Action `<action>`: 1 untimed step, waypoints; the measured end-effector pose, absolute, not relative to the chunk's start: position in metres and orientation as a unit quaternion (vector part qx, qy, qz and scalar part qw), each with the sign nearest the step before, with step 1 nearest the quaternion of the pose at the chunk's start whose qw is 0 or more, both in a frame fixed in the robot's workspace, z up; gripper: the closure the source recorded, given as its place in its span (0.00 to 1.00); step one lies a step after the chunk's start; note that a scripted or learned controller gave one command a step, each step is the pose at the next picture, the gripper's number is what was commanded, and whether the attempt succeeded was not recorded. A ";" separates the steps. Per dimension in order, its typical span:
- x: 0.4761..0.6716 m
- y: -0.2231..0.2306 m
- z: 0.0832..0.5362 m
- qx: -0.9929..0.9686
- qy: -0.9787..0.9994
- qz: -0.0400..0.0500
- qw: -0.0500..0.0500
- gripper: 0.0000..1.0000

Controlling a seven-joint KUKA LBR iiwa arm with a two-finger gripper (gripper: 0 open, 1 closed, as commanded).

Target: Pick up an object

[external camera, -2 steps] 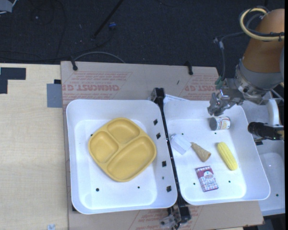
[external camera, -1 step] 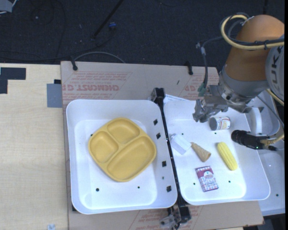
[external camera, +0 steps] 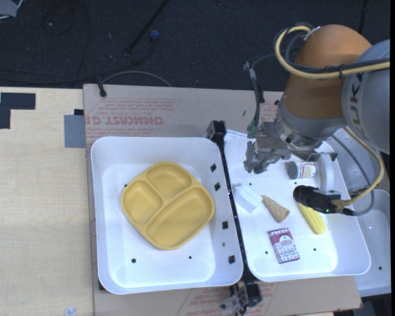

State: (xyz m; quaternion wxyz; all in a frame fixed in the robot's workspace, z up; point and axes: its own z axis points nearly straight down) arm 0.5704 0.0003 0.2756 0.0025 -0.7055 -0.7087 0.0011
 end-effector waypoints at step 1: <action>0.552 0.051 0.254 -0.706 -0.708 0.002 0.002 1.00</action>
